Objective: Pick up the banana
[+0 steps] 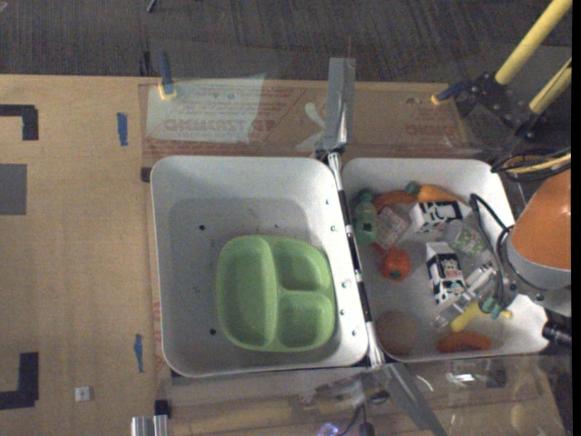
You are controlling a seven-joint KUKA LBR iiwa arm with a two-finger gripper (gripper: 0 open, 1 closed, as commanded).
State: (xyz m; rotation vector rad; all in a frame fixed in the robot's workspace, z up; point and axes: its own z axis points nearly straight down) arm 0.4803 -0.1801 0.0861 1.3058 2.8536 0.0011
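Note:
The banana (467, 316) is a small yellow piece lying in the front right part of the right bin (427, 169). My gripper (478, 300) reaches in from the right and hangs directly over it, its tip at the banana's upper right end. Small teal parts show beside the banana at the gripper's tip. The grey wrist with the orange band (547, 223) sits over the bin's right wall. The wrist and cables hide how the tip meets the banana.
Crowded into the right bin are a green bottle (365, 221), two cow-print cartons (445, 277), a red-orange fruit (395, 263), a brown ball (397, 331), an orange carrot (464, 341) and a clear cup (465, 239). A green divided plate (275, 293) lies in the left bin (182, 243).

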